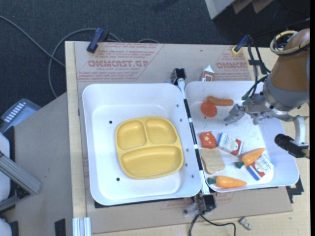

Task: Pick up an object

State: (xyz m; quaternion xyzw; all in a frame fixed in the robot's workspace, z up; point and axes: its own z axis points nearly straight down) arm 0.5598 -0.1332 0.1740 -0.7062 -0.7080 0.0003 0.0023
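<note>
Above the right bin [290,132], jaws [239,113] empty.

Yellow divided tray [147,146] in a white bin [93,132]; orange carrots [230,182] (green tops), red tomato [209,109], tan bread [212,160]

- The grey arm with its orange band [290,68] reached in from the right, wrist bent downward.
- The metal two-finger gripper [235,114] pointed left and down, fingers slightly spread, nothing between them.
</note>
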